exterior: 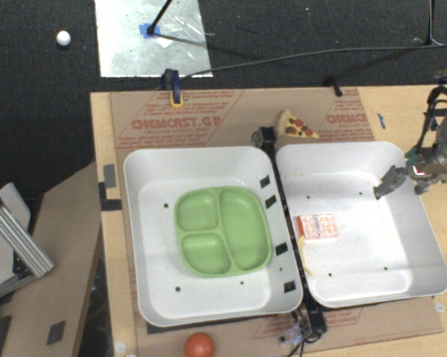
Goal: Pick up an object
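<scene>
So the worktop (227, 109) is a tan board with red CHEMCAST lettering printed across it, and around it the floor looks dark, with a shiny silver sheet (151, 33) lying up top and a small white ball (64, 38) off to the upper left. Two shallow white bins sit side by side on it. The left bin (145, 186) has a green divided plate (222, 231) sitting pretty much in the middle. The right bin (395, 273) holds a small flat packet (318, 226) with a red and white pattern, lying flat near the bin's left wall, long axis running left-right across the view. The gripper (386, 184) pokes in over the right bin's upper right area, well apart from the packet, and honestly I can't tell if the fingers are wide or narrow. A slice of toy pizza (296, 126) rests just above the bins, and an orange-red ball (199, 348) sits below the left bin.
</scene>
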